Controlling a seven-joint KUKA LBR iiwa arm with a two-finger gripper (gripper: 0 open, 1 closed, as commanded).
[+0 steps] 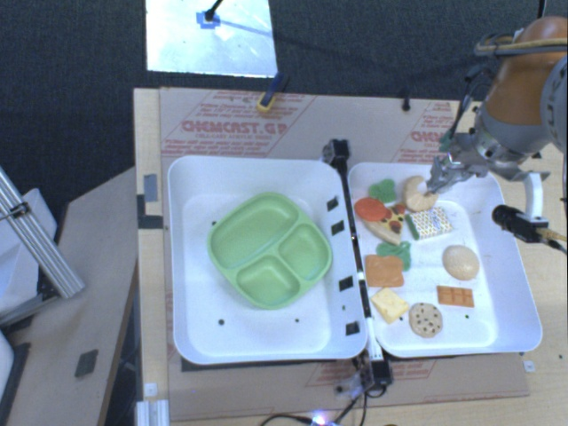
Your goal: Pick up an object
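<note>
We take the checkered block (pixel 429 224) as our marker, since it lies about mid-way in the right bin (pixel 519 291) among the toy foods. The gripper (pixel 441 177) is just above and slightly right of the block in the camera view, low over the bin's far end, with the arm reaching in from the block's right. We cannot tell whether it is released or clenched, because its tip is small and blurs into the pieces beneath it, and we see nothing clearly held. The likeliest target is the beige piece (pixel 417 193), just up and left of the block and right beside the gripper's tip; we judge the arm has been placed there to come down on it. The crowding matters. The tomato (pixel 371 209) and pizza slice (pixel 388 229) lie close to the block's left, and a green leaf (pixel 383 189) sits further up-left, so a descent here may nudge neighbours. The looser pieces would be easier grabs: the egg (pixel 461 262) down-right of the block, and the cracker (pixel 455 296) and cookie (pixel 426 319) below it. The green plate (pixel 269 249) sits well to the block's left in the left bin (pixel 177 238), playing no part in a simple pick.
</note>
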